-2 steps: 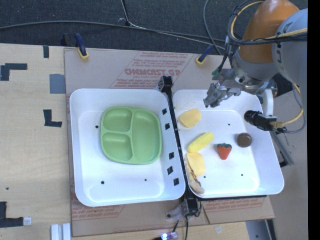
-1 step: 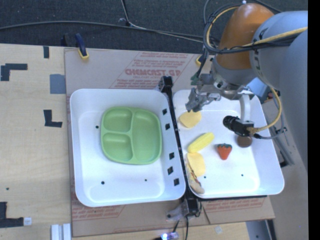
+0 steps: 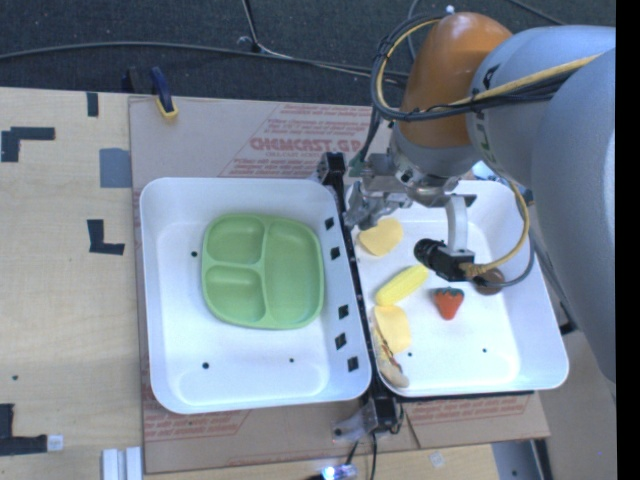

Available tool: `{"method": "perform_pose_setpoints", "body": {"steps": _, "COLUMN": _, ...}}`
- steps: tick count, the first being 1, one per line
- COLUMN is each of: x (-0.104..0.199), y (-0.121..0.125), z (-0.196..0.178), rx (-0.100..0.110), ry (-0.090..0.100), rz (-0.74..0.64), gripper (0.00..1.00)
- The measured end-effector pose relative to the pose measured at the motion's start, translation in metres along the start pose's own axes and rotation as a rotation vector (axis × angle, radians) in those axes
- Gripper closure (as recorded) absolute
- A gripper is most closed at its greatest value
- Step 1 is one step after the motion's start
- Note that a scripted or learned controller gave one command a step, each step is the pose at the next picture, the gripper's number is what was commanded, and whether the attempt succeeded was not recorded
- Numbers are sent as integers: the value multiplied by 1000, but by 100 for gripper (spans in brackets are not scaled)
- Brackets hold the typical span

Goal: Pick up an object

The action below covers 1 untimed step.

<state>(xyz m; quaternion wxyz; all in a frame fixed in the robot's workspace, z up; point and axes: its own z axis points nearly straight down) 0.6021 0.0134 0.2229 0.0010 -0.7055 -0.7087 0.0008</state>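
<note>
desk [image 3: 60, 298] | gripper [image 3: 372, 208] low in white bin [image 3: 505, 366], cannot tell if spread or pinching | pale yellow piece [image 3: 381, 237] just beside gripper | judged: nothing lifted, grasp and lift remain

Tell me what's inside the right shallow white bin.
A pale yellow round piece, a yellow oblong toy, a red strawberry toy and a yellowish slab lie inside. The grey arm covers the far side of the white bin.

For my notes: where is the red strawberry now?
In the camera view the strawberry lies in the right-hand bin, near its middle, just right of the long yellow piece.
</note>
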Motion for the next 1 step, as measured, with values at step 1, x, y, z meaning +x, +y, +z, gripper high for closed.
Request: {"method": "perform_pose_setpoints", "body": {"steps": 1, "x": 52, "y": -7, "z": 11, "rx": 0, "ry": 0, "rz": -1, "gripper": 100}}
